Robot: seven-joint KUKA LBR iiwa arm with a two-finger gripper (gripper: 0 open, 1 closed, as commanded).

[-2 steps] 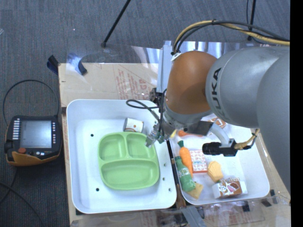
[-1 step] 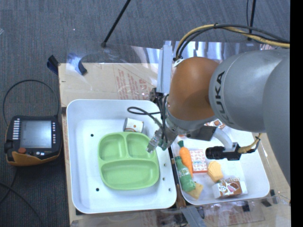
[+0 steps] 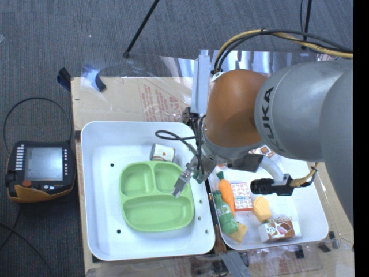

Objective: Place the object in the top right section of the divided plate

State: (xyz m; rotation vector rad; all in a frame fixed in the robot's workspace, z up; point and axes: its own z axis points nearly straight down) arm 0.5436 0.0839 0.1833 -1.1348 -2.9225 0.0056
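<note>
Can (image 3: 162,152) is my guess for the task object: the one loose item in the plate's bin, so treat that as a judgement.

Near to far:
- Left bin (image 3: 92,235) holds the green plate (image 3: 155,215), sitting flat, big section toward me, two smaller ones behind it.
- Right bin (image 3: 324,227) has the other stuff: packet (image 3: 279,228), bottle (image 3: 226,217), yellow block (image 3: 262,208), carrot (image 3: 227,194). All well apart from the plate.
- Gripper (image 3: 180,187) hangs over the right edge of the top right section (image 3: 164,178). Fingers look together, nothing visible between them. That section looks bare.
- The can lies on its side on the bin floor, just behind the plate's back rim, near the divider between the two small sections. Not on the plate yet. Black cable (image 3: 170,136) loops just behind it.
- Arm (image 3: 300,108) comes in over the right bin.
- Farther off: the surface (image 3: 132,97), pendant (image 3: 43,169) on the floor to the left.

Handling, judged: small, light, stiff, smooth-sided. On its side it will likely roll if nudged, and a pinch across the curve may squirt it out. Best bet: fingers straddling the middle of the body, squeezing across its width, centred. Release low so it doesn't roll out of the section.
</note>
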